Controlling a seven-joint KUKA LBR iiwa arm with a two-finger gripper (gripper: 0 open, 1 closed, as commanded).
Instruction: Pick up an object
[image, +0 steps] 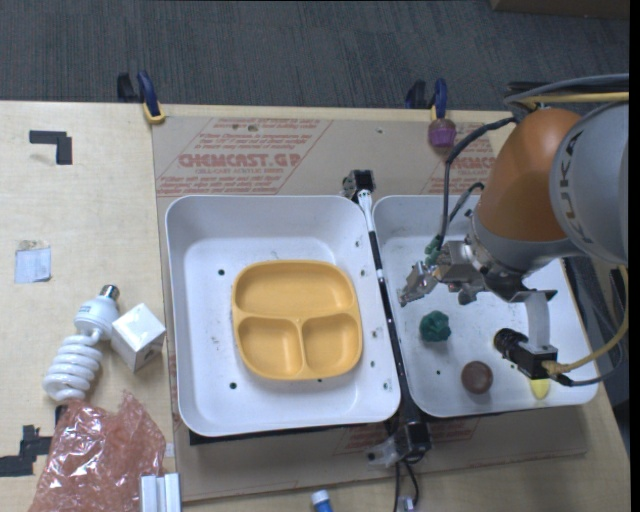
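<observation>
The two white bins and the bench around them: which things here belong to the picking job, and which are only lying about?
For the job:
- end effector, above the right bin
- green object
- brown round object
- yellow divided tray in the left bin

Lying about, on the bench outside the bins:
- spiral light bulb
- white cube
- crumpled reddish wrap

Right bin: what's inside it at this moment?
In the right bin lie a dark green object and a brown ball. The gripper hangs above it. The arm covers the bin's far right part.
</observation>
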